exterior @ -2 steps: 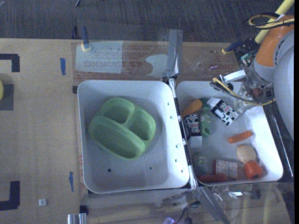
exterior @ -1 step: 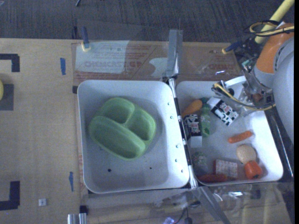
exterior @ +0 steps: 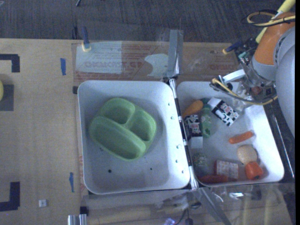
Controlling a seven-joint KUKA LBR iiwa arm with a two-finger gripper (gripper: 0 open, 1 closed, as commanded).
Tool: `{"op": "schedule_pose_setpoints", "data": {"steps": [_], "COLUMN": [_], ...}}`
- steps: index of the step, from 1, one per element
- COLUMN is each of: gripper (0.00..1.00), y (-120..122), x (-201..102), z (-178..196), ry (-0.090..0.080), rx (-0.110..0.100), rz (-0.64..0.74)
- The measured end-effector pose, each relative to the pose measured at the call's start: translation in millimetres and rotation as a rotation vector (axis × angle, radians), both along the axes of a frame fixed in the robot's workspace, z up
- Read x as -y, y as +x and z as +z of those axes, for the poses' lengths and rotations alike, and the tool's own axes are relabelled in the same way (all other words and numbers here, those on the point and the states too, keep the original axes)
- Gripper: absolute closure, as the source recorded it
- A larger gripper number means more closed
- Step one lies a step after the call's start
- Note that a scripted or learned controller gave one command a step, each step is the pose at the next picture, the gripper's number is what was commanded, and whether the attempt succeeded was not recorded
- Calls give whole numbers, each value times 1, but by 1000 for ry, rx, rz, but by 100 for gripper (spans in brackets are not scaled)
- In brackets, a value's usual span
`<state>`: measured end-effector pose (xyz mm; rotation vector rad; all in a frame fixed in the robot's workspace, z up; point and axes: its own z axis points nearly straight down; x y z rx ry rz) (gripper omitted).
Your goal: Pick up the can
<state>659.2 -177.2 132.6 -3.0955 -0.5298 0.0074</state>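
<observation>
Presently the gripper (exterior: 249,89) hangs over the far right corner of the right bin (exterior: 276,146), tucked under the arm's wrist and a loop of yellow cable (exterior: 224,86). Whether it is apart or together I cannot tell, since the wrist covers it from above. Nothing shows in its grasp.

Just inside that same corner lies a cow-print box (exterior: 225,112). A second cow-print carton (exterior: 193,125) stands against the bin's left wall, with an orange piece (exterior: 193,108) beyond it and a green lump (exterior: 206,125) touching its right side. My best guess for the can (exterior: 200,162) is the small round greyish thing near the bin's near left corner, close to the left wall and just beside a red packet (exterior: 226,168). By that reading the pick is not yet begun, and the gripper is well apart from its target, at the opposite corner of the bin.

To do this well, the gripper should cross the bin diagonally while held high, clearing the carton and the carrot (exterior: 241,137) in the bin's middle. It should then come down straight over the can. The left wall and the packet crowd it, so I would line the jaws along the wall, not across it.

The can is blurred and small, and I cannot tell whether it stands or lies on its side. Its outline merges with the bin floor. A red thing (exterior: 213,178) at the near wall is partly cut by the rim.
</observation>
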Motion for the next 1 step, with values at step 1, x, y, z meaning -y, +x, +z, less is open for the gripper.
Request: {"op": "schedule_pose_setpoints", "data": {"steps": [1], "gripper": [100], "y": [-13], "x": [37], "z": [-6], "ry": [3], "rx": [-4], "rz": [46]}}
